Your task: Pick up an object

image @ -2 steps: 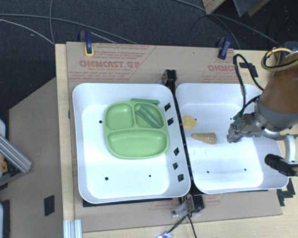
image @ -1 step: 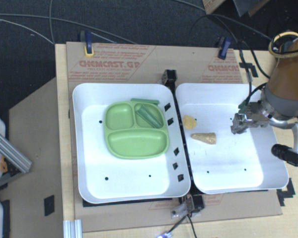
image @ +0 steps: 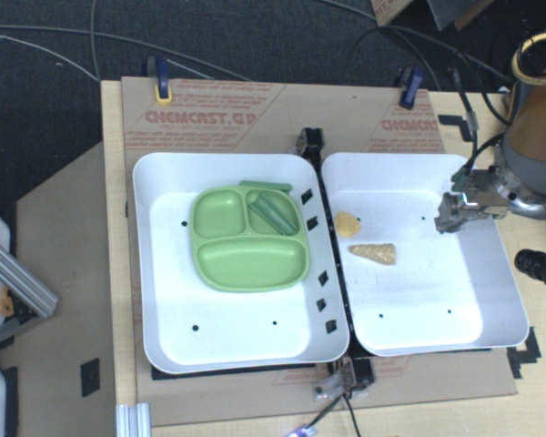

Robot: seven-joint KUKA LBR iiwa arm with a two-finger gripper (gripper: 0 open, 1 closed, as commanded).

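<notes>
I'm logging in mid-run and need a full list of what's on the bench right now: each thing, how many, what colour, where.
White bins: 2, side by side on the bench; left bin, right bin.
Divided plate: 1, green, three compartments, left bin.
Green stick-like item: 1, darker green, in the plate's upper right compartment.
Round food piece: 1, yellow, right bin near the left wall.
Cone-shaped food piece: 1, tan, right bin, just below the round one, apart from it.
Clamps: 2, blue, at the board's far edge.
Board: 1, brown with red lettering, under the bins.
Gripper: 1, grey, over the right bin's upper right area, nothing seen in it.
</notes>
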